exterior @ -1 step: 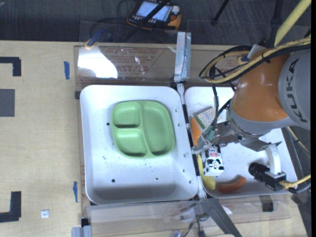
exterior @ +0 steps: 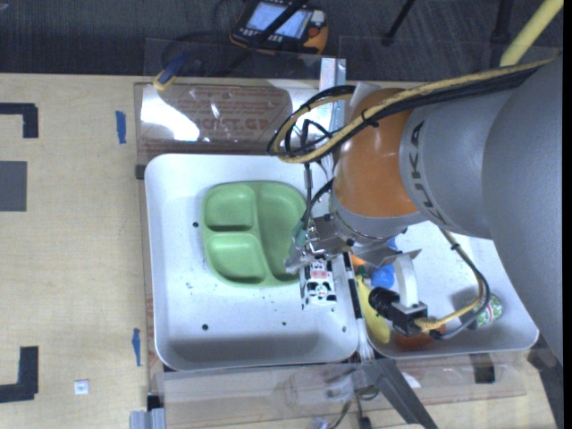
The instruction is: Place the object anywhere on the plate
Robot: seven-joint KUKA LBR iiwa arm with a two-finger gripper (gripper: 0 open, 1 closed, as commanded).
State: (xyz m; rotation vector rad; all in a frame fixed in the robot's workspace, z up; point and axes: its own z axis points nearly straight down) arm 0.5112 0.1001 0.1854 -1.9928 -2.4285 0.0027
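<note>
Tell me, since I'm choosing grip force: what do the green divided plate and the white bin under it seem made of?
Green divided plate: likely moulded plastic, matte; uniform colour, soft rounded ridges. Shallow white bin: probably plastic too, smooth and slightly glossy, with rounded corners and dark specks.

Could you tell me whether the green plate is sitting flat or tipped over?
Flat: the green plate rests in the left bin, its three compartments facing up.

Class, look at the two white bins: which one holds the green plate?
The left bin, the one farther from the arm's base. The divided green plate lies in it; the right bin holds small mixed items instead.
</note>
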